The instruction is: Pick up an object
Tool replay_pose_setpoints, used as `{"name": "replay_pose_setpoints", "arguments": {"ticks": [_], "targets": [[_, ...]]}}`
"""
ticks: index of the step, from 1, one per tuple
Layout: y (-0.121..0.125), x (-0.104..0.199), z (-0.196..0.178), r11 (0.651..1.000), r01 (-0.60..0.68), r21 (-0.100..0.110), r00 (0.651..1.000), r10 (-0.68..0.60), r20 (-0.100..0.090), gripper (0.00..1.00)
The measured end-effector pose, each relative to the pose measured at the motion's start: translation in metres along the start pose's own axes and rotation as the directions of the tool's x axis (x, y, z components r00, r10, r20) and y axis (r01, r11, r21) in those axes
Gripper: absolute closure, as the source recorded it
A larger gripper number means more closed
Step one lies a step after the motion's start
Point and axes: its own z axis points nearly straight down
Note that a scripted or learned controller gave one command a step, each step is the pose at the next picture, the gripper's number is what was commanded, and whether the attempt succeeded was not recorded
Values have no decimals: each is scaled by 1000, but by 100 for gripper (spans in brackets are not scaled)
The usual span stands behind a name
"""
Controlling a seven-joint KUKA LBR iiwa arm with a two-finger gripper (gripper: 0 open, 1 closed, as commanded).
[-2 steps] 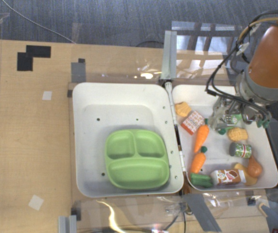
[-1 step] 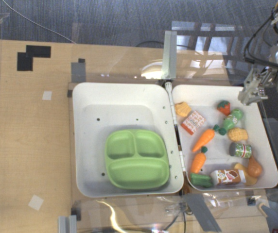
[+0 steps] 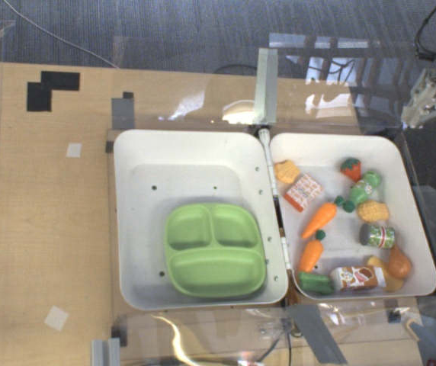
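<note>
Beyond the far right corner of the worktop (image 3: 43,227), pincer (image 3: 430,101) outside the right bin (image 3: 332,137), well apart from its contents, holding nothing visible; wide or narrow, cannot tell. Crowded into that bin, the things to pick: large carrot (image 3: 321,218) slanted near the middle, small carrot (image 3: 310,254) just beside it toward the near edge, green vegetable (image 3: 315,283) against the near wall, red-labelled bottle (image 3: 359,277) lying flat next to it, brown onion (image 3: 399,264) at the near right corner. Along the right side, striped can (image 3: 378,236), yellow piece (image 3: 373,210), green piece (image 3: 364,187) and red fruit (image 3: 351,168), packed close together. By the dividing wall, red-and-white packet (image 3: 303,191) touching a tan cracker (image 3: 286,171). Across the divide, left bin (image 3: 172,166) with a green divided plate (image 3: 214,248) toward its near edge.
</note>
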Motion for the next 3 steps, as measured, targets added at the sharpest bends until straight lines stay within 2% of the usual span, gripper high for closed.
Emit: {"name": "replay_pose_setpoints", "arguments": {"ticks": [1,2,3], "targets": [[-16,-30,-80,1000,18,1,1000,-18,6,100],[-14,2,-9,974,225,-4,974,-225,-3,100],[-15,-27,-121,982,190,2,982,-190,7,100]]}}
